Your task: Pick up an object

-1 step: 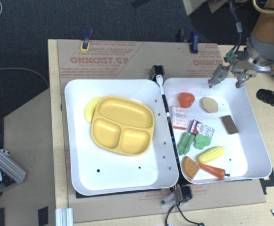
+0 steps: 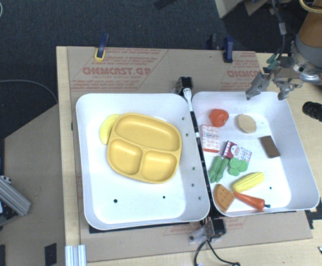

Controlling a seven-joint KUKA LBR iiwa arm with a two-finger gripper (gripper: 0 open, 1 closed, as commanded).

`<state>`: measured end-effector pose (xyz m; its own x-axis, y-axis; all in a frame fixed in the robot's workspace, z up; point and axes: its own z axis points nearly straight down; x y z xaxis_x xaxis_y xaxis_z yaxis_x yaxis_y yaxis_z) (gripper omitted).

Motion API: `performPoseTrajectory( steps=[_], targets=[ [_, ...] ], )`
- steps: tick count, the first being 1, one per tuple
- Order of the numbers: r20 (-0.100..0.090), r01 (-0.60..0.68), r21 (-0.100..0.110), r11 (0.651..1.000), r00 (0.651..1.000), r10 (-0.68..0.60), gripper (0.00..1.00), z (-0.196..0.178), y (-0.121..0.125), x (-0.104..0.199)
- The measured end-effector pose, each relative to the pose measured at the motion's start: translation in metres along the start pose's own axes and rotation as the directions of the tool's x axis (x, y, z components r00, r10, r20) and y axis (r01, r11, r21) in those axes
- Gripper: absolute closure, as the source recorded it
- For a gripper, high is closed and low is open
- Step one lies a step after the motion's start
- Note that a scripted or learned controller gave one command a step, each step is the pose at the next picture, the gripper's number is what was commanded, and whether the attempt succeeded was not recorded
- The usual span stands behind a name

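Your gripper (image 2: 271,87) hangs over the far right corner of the right bin (image 2: 302,165), its two fingers spread apart with nothing between them. The fingertips sit just above the bin's far rim, well apart from every item inside.

Nearest to it, you have a pale round bun (image 2: 248,123) and, to its left, a red tomato (image 2: 219,117). A brown chocolate bar (image 2: 269,146) lies toward the bin's right side. Below the tomato is a small red-and-white packet (image 2: 210,138), close to the divider between the bins. Next to that sits a little carton (image 2: 235,151) with red and white print, touching a green leafy piece (image 2: 239,166), and a green pepper (image 2: 218,168) lies just beside them. Further toward you, a yellow corn cob (image 2: 248,180) rests above an orange carrot (image 2: 251,200), and a waffle-like brown piece (image 2: 223,197) lies at the near left corner.

In the left bin (image 2: 94,165), a yellow divided tray (image 2: 144,147) lies near the middle, with a yellow banana (image 2: 106,128) tucked against its far left edge.

Both bins rest on a cardboard sheet (image 2: 149,65) held by a yellow clamp (image 2: 101,49) and a blue clamp (image 2: 228,49).
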<state>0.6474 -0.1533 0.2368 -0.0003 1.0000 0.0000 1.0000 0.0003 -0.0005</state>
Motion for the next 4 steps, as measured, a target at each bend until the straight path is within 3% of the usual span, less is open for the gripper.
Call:
performPoseTrajectory(
  steps=[3,4],
  targets=[
    [0.001,0.002,-0.001,1.000,1.000,-0.002,0.00,0.153,0.001,0.015],
    [0.006,0.002,-0.011,1.000,1.000,-0.002,1.00,0.137,0.004,0.014]
  ],
)
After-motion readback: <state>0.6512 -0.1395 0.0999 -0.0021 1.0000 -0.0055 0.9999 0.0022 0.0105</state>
